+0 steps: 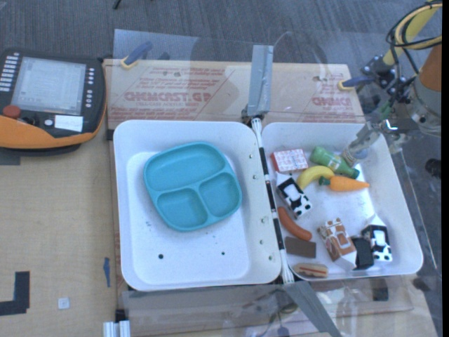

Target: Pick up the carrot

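Item: carrot point(346, 184). You find it lying on the floor of the right bin point(405, 188), in the upper part, toward the right wall, with its pointed end aimed at that wall. Status, as you may judge it: not yet lifted; the whole pick remains to be done, both the grasp and the raise.

Item: gripper point(359, 147). It sits low over the same bin, just up from the carrot and close to it. You cannot tell from this angle how its jaws stand, and nothing shows held in them.

Neighbours of the carrot: a banana point(315, 175) just to its left, touching or nearly so; a green vegetable point(331, 159) above the banana, under the gripper's tip.

Remaining contents of the right bin: a pink checked packet point(290, 161) near the divider; a black-and-white cow point(295, 197) below it; a red sausage point(292, 222); a brown slab point(299, 247); a hot dog point(311, 269) at the bottom edge; a small brown-and-white house point(336, 237); a second cow point(377, 243) with a dark block beside it, in the lower right corner.

Left bin point(126, 188): one teal divided plate point(192, 185), three compartments, nothing in them.

Off the bins: a control pendant point(49, 100) on the bench, far left.
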Robot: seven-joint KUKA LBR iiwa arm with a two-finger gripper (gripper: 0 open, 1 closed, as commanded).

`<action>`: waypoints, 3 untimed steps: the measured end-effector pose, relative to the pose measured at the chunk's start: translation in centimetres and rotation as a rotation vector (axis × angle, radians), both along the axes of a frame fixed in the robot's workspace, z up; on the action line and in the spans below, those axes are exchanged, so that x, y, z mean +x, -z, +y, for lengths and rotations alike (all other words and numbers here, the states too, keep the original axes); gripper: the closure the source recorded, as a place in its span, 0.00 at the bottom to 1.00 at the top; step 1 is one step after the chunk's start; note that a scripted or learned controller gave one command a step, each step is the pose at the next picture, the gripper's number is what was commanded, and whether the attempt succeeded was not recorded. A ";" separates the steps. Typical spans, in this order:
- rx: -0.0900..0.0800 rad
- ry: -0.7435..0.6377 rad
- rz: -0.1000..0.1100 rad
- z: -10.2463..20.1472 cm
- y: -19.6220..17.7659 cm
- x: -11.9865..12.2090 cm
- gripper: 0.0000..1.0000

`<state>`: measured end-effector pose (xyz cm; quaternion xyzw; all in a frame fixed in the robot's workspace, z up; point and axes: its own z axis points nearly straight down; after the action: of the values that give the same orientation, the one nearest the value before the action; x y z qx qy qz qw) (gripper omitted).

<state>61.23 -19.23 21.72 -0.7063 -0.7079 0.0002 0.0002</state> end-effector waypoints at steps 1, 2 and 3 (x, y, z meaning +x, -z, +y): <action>-0.001 -0.186 -0.004 -0.6 12.2 0.4 0.00; -0.002 0.268 0.022 1.2 13.3 1.1 0.00; -0.003 0.267 0.019 1.2 12.2 1.3 1.00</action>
<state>62.50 -17.99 9.51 -0.7941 -0.6077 0.0082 0.0059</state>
